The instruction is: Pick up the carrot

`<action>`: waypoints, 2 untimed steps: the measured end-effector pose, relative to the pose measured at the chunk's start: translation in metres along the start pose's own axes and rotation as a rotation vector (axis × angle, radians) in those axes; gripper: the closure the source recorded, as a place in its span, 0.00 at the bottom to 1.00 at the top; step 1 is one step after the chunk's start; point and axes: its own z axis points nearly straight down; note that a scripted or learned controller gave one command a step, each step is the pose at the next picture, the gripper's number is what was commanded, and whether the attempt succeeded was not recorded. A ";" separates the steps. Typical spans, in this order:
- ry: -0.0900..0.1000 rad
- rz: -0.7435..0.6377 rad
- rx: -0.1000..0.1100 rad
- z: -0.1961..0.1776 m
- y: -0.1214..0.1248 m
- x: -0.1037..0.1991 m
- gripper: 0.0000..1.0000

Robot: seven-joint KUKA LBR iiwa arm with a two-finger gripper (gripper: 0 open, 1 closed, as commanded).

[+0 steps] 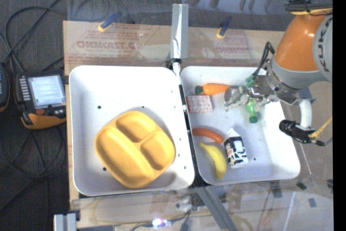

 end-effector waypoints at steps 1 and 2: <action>-0.001 0.241 -0.022 0.096 0.067 0.006 0.00; 0.001 0.240 -0.020 0.086 0.068 0.008 1.00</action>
